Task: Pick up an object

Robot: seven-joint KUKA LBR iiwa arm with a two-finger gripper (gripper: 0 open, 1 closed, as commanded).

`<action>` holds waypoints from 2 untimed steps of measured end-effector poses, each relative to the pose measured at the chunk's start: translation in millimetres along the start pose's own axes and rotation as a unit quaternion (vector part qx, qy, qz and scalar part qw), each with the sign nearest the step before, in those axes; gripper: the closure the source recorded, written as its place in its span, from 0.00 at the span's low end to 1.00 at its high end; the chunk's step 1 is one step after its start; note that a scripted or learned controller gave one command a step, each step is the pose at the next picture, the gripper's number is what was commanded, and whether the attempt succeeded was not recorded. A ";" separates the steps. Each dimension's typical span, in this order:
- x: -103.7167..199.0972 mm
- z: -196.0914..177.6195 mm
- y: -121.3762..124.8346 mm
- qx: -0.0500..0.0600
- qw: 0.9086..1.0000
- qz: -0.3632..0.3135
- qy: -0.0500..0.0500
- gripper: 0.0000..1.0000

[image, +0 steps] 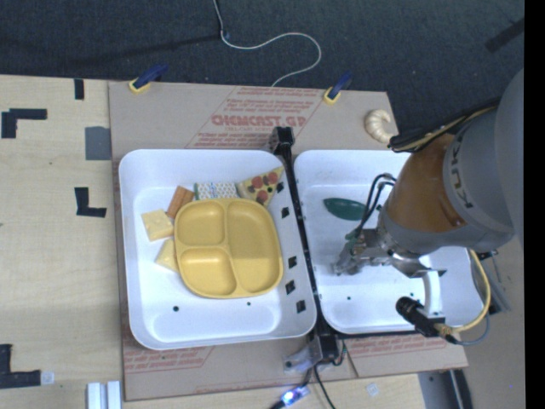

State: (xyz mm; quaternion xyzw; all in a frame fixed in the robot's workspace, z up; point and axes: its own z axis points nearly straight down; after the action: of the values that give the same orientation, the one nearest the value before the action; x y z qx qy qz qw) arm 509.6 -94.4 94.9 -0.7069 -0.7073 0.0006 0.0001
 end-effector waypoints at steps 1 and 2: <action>-4.9 -59.9 -3.9 -0.001 1.000 0.000 0.000 1.00; -5.6 -101.9 -1.5 -0.002 1.000 0.000 0.000 1.00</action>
State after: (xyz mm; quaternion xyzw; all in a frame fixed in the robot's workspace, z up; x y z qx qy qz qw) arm 508.2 -99.9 196.8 -0.7066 -0.7076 -0.0008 -0.0009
